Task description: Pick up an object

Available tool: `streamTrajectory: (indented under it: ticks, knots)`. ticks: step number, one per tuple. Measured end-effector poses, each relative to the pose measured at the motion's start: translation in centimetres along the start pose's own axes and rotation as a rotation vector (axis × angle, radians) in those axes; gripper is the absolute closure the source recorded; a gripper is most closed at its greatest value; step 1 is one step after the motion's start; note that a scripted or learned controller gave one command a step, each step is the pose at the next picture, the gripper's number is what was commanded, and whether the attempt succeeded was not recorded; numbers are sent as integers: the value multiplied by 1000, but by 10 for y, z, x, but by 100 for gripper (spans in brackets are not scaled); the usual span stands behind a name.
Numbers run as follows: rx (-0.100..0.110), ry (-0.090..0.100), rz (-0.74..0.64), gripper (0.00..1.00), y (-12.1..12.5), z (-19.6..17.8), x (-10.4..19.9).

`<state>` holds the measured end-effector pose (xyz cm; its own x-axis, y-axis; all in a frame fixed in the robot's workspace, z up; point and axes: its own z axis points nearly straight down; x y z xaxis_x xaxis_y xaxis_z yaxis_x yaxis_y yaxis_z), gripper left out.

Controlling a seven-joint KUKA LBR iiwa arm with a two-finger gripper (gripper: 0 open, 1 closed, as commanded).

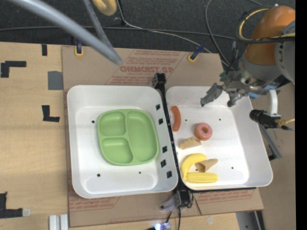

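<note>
The gripper [221,97] hangs over the far part of the right bin [242,150], its two fingers spread apart with nothing between them; one finger [209,97] points toward the divider between the bins, the other [236,98] sits nearer the wrist; the orange band [271,20] shows above the grey wrist.

Taking the pink doughnut [203,131] as landmark: it lies near the middle of the right bin, nearer the camera than the gripper and apart from it; the sausage [176,118] lies to its left, close to the divider, lengthwise along it; the tan bread piece [189,142] lies just beside the doughnut, toward the near-left; the banana [191,161] lies further toward the near edge, curved; the small cone-shaped brown item [207,165] touches the banana on its right side; the corn cob [201,178] lies nearest the bin's near wall, touching the banana's lower end.

The left bin [81,128] holds a green divided plate [128,137], well to the left of the doughnut, flat on the floor; both bins rest on a cardboard sheet [144,66].
</note>
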<state>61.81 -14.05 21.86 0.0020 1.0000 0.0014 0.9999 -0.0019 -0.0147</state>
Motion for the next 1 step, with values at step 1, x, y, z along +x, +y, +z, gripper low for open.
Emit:
streamTrajectory:
  ticks: [1]
  knots:
    - [-13,-2,-3,0,3,-8,0]
